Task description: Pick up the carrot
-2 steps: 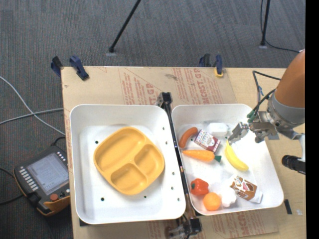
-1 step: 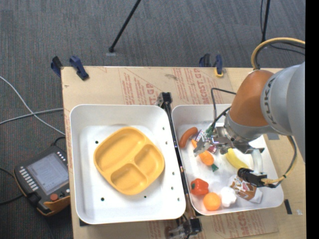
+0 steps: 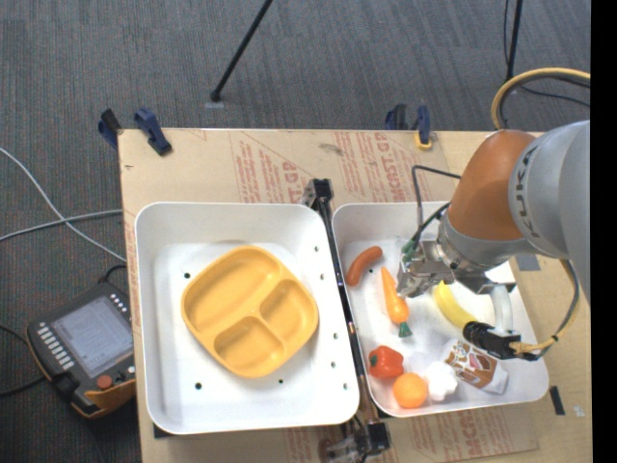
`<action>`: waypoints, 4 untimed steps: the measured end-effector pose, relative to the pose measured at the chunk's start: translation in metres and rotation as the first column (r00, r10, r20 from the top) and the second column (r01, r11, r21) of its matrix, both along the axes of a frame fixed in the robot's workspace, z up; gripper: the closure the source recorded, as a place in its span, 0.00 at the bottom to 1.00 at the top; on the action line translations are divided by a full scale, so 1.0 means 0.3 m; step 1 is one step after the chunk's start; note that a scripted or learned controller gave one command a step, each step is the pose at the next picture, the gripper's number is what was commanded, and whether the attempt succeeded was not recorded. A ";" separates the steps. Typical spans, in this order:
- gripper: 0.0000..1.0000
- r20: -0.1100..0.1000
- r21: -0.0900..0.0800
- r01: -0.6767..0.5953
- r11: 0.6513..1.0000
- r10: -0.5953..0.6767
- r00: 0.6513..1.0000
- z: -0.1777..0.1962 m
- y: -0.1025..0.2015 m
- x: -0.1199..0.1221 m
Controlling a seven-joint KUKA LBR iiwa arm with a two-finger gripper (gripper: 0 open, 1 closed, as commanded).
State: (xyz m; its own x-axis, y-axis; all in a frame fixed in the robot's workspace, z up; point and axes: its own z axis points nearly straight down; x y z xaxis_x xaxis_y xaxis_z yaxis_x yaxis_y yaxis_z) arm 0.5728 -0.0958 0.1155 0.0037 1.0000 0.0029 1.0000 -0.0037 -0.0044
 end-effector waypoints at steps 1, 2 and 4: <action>0.00 0.000 0.000 0.001 1.000 -0.001 1.000 0.000 0.000 0.000; 0.00 0.000 -0.002 -0.002 1.000 0.002 1.000 -0.095 -0.095 -0.092; 1.00 0.004 -0.001 -0.006 1.000 0.006 1.000 0.262 0.216 -0.081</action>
